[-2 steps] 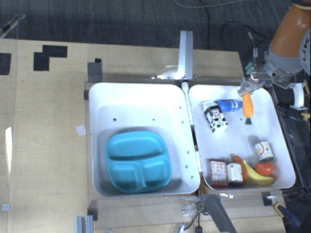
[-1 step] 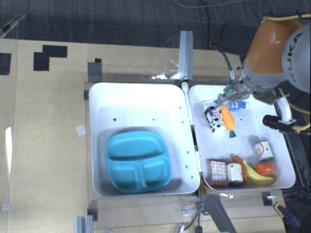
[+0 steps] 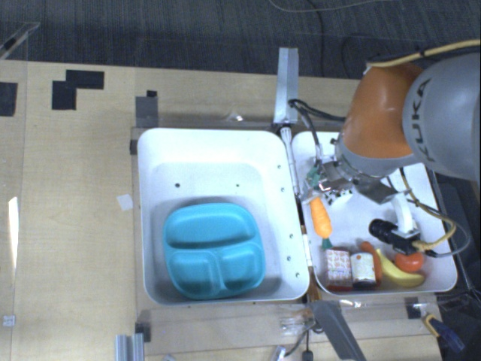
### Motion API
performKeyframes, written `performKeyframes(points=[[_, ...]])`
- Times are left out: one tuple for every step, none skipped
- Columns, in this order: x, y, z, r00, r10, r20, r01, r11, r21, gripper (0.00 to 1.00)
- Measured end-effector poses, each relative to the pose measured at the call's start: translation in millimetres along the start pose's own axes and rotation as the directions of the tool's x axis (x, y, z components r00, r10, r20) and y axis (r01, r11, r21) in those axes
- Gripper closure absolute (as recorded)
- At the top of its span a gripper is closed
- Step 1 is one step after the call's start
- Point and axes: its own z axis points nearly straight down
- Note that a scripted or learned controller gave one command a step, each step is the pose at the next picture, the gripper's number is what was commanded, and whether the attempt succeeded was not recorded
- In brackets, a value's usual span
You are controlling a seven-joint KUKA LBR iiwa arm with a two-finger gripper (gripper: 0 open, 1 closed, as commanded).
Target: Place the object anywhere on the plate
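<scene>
A blue plate [image 3: 214, 248] with three compartments lies in the left white bin [image 3: 158, 171], toward its front. An orange carrot [image 3: 321, 217] lies in the right bin [image 3: 443, 277], close to the wall between the two bins. My gripper [image 3: 325, 186] hangs over the right bin, just above the carrot's far end. The wrist hides where the gripper meets the carrot, so I cannot tell whether they touch.
Along the right bin's front edge stand a small red-and-white box [image 3: 337, 268] and a brown bottle [image 3: 364, 269], beside a banana [image 3: 400, 276] and a red tomato [image 3: 410, 261]. The arm's grey and orange body covers that bin's far right part.
</scene>
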Motion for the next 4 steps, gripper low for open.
performKeyframes(points=[[100.3,-19.7,0.7,0.985,-0.171,-0.001,0.171,0.985,0.002,1.00],[156.8,14.4,78.6,0.974,-0.227,-0.001,0.227,0.974,-0.002,1.00],[155.5,15.3,77.9,0.974,-0.226,0.002,0.226,0.974,-0.005,0.00],[50.1,76.3,-45.3,0.966,-0.257,0.002,0.257,0.966,-0.003,0.00]])
